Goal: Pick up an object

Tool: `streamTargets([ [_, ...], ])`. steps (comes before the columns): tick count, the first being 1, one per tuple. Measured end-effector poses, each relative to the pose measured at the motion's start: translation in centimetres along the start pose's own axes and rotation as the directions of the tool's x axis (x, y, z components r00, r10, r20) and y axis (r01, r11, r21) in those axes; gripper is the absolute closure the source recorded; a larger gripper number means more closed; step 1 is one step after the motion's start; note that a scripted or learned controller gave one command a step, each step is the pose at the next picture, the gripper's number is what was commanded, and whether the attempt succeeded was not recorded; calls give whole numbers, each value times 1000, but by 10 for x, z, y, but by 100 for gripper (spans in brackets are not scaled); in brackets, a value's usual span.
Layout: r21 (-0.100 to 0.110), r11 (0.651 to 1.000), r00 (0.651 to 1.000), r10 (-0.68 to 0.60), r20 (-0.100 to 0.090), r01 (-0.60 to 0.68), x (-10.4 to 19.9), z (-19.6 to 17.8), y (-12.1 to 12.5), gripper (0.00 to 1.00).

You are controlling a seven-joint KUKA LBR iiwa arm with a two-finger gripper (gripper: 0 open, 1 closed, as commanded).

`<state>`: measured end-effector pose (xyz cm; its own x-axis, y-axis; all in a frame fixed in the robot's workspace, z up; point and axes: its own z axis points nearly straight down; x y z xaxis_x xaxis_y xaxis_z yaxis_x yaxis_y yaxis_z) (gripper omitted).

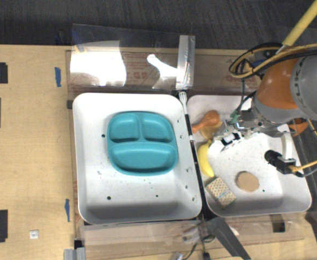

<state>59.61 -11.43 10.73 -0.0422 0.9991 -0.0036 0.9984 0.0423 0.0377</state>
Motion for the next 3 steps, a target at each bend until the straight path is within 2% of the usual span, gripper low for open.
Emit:
streamTargets([
  [1, -8, 793, 793, -609, 19, 609, 0, -2, 19, 0],
  [2, -15, 830, 830, -557, 12, 558, -5, -2, 11, 0],
  [3, -21, 829, 830, -558, 20, 558, -6, -16, 14, 100],
])
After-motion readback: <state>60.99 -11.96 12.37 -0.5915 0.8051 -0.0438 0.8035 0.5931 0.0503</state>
